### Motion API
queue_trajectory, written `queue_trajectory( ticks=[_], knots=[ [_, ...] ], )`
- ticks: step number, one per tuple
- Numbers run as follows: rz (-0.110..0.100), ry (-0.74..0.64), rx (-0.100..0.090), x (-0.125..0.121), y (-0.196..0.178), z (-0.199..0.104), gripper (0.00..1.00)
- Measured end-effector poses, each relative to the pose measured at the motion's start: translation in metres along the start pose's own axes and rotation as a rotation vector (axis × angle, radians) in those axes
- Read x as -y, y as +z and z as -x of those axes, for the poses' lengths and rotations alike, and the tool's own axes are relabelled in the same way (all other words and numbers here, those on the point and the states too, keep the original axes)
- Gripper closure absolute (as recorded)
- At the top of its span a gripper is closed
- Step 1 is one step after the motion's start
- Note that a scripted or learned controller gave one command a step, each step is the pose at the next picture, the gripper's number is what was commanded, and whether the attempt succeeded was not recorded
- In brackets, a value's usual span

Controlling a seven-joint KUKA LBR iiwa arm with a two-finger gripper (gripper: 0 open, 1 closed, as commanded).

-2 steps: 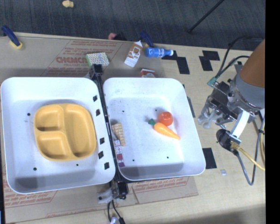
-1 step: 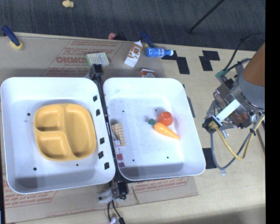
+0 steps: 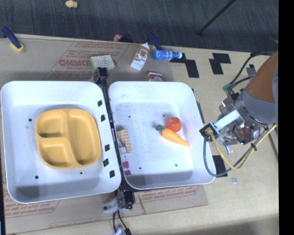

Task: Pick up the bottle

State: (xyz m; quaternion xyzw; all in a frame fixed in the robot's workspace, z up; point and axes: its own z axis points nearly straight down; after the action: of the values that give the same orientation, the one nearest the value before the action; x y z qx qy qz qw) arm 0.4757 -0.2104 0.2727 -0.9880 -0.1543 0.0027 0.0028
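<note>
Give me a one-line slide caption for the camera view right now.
Arm right of the bins; carrot and tomato in the right bin, yellow tray in the left, blue bottle lying on the bench behind.

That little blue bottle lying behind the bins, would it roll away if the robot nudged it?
Probably. The bottle lies on its side on the flat bench, and its round body looks apt to roll. It looks small and light, so a touch may shift it. The gripper is far from it.

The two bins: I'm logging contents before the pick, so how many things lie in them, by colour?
Yellow: 1, the divided tray
Orange: 1, the carrot
Red: 1, the tomato
Tan: 1, the waffle piece
Total: 4
</note>
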Motion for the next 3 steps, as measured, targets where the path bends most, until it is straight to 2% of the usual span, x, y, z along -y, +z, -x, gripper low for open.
queue_trajectory(
  ticks=[1, 3],
  knots=[
    [-0.002, 0.080, 0.001, 0.000, 0.010, 0.000, 1.00],
    [-0.003, 0.102, 0.001, 0.000, 0.024, 0.000, 1.00]
  ],
)
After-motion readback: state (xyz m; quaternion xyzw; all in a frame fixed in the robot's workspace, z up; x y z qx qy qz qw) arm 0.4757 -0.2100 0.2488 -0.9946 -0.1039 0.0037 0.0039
